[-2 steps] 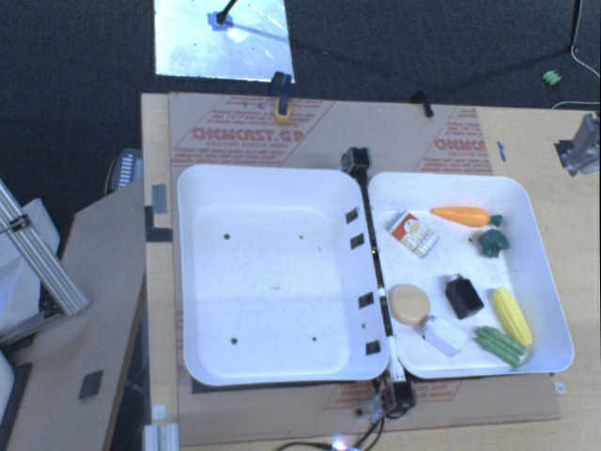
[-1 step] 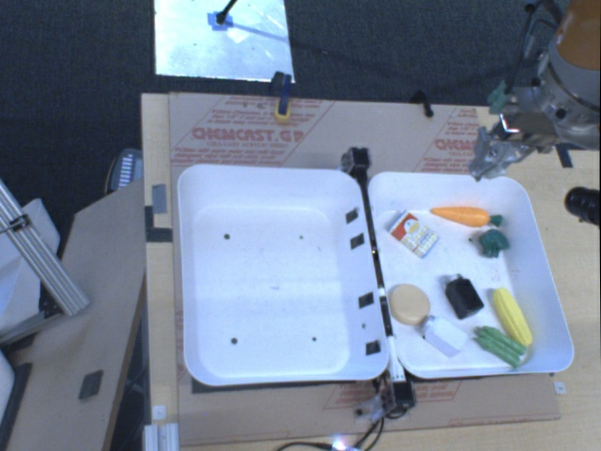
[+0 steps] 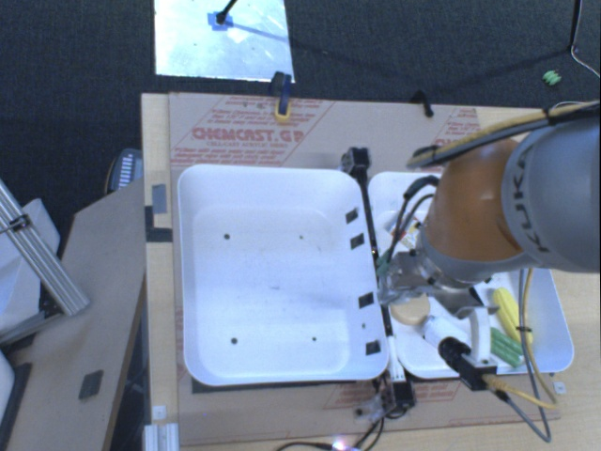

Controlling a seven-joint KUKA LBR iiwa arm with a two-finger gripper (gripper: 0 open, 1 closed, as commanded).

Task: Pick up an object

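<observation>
**Even overhead light, soft picture**

From my seat the light looks bright and flat, falling from above. The left bin (image 3: 272, 271) is nearly blown out, its white floor losing detail, with only faint grey shading along its walls. A shiny metal sheet (image 3: 223, 26) at the top throws back patchy glare. The dark floor (image 3: 75, 54) around it is grainy. The arm (image 3: 507, 205) casts a soft shadow into the right bin (image 3: 554, 341). Edges everywhere look slightly soft, and small print on the counter (image 3: 249, 134) is blurred.

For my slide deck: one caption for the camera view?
KUKA arm reaches down into the right bin among small objects, beside the left bin.
</observation>
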